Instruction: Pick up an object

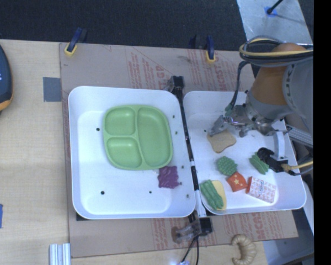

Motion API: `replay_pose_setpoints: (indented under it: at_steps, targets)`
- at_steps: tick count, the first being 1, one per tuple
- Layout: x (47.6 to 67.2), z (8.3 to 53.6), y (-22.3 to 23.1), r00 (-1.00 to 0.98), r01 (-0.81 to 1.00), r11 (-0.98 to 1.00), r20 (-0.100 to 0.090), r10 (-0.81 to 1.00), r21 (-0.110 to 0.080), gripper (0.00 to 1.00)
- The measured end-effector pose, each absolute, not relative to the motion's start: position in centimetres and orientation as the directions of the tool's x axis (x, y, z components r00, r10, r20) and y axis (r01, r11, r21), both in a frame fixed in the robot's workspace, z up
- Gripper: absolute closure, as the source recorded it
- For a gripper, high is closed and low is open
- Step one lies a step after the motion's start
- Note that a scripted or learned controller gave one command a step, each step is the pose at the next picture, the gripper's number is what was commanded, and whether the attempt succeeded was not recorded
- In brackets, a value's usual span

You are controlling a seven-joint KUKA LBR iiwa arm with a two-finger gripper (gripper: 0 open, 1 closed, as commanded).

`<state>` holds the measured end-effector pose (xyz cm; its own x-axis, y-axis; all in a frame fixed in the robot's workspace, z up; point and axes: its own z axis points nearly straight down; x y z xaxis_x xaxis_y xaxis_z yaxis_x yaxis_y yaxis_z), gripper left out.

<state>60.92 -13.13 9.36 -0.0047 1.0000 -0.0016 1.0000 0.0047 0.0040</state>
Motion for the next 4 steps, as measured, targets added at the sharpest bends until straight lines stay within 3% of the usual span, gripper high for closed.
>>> replay_pose_setpoints:
  at_steps: [1, 2, 3, 4]
  targets:
    - [56.6, 9.4, -9.6, -0.005, 1.000, 0.005, 0.000, 1.000, 0.000, 0.00]
    - [53.9, 9.4, -9.2, -0.003, 1.000, 0.003, -0.001, 1.000, 0.002, 0.00]
    - [59.7, 9.4, -12.3, -0.006, 1.000, 0.006, -0.002, 1.000, 0.004, 0.00]
    - [53.4, 9.4, -10.1, -0.002, 1.000, 0.002, 0.000, 1.000, 0.000, 0.00]
